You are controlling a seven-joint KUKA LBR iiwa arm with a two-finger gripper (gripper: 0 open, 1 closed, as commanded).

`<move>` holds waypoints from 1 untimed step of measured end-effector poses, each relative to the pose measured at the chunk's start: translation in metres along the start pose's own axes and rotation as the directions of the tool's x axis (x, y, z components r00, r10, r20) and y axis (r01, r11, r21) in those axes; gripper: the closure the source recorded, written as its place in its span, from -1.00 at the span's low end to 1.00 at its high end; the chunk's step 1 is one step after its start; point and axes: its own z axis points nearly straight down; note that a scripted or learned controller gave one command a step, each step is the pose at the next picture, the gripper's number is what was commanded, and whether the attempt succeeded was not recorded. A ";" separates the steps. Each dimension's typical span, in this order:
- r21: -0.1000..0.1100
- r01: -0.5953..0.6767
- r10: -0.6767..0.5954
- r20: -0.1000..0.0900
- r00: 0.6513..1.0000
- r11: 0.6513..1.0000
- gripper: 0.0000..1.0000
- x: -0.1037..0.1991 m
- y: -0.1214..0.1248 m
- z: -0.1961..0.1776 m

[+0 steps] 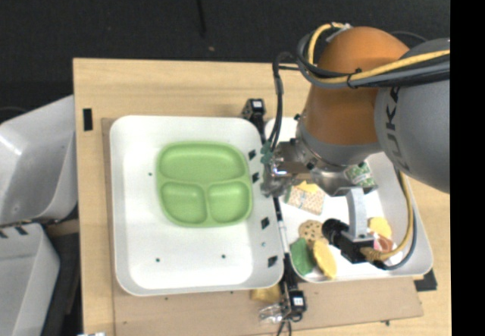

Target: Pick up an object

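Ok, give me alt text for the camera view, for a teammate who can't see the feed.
A grey and orange robot arm reaches from the right over the right white bin, which holds a jumble of small items, among them a yellow piece and a round cookie. The left white bin holds a green divided plate.

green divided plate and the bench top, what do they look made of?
Green plate: probably moulded plastic, with a matte, even colour, soft rounded ridges between its three compartments and no glare. Bench top: looks like light wood or wood laminate, pale tan with a flat, dull finish; grain too faint to confirm.
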 end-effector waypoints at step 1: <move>-0.002 -0.011 0.011 0.004 1.000 1.000 1.00 -0.020 0.001 -0.099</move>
